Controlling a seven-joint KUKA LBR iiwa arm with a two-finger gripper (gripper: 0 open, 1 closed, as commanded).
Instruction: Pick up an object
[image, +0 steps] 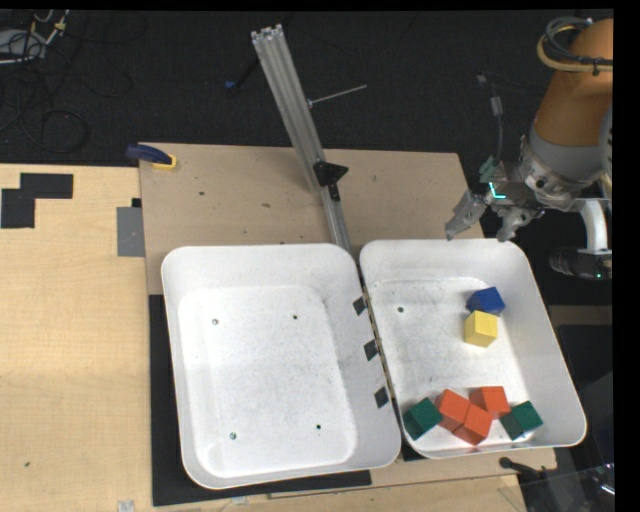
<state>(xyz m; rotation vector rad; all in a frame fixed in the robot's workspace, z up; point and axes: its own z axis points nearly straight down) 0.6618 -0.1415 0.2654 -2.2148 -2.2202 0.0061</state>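
The right bin (440, 270) holds several small blocks. A blue block (486, 299) and a yellow block (481, 328) lie near its right wall. Two green blocks (422, 416) (521, 419) flank a cluster of orange blocks (470, 411) at the front. My gripper (484, 222) hangs above the bin's far right corner, beyond the rim, with its two fingers spread apart and nothing between them. It is well behind the blue block.
The left bin (200, 270) sits beside the right one, with black clips along the shared wall. A slanted aluminium bar (298, 120) rises behind the bins. A blue and yellow clamp (152, 155) lies on the far left of the bench.
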